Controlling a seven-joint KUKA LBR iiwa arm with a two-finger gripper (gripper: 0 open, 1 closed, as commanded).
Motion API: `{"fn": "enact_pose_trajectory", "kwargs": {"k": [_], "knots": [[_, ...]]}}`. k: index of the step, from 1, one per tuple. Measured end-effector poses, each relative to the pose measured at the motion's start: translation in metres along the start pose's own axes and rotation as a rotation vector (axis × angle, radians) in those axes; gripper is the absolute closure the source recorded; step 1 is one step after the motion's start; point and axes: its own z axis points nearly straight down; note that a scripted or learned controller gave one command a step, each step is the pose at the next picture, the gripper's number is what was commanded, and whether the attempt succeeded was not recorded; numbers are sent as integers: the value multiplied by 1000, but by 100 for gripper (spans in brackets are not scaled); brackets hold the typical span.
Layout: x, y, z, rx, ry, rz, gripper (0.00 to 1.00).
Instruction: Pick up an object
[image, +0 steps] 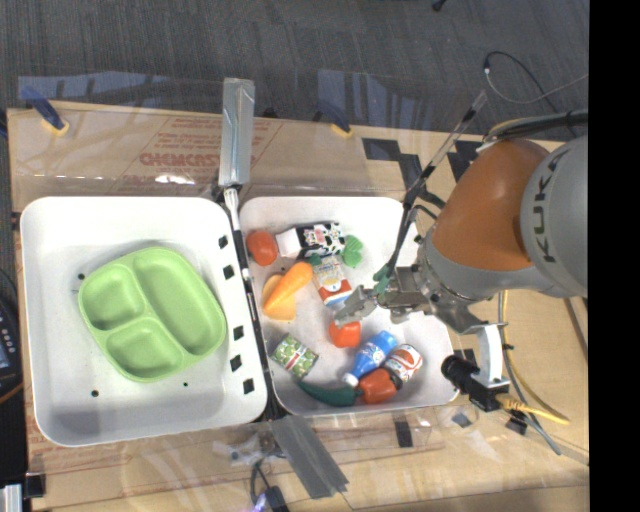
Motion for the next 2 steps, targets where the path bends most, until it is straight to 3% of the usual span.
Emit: {"fn": "enact_pose_trajectory", "kwargs": {"k": [1, 2], "knots": [[-23, 44, 138, -3, 0, 146, 0], [-64, 90, 73, -5, -2, -151, 0]]}}
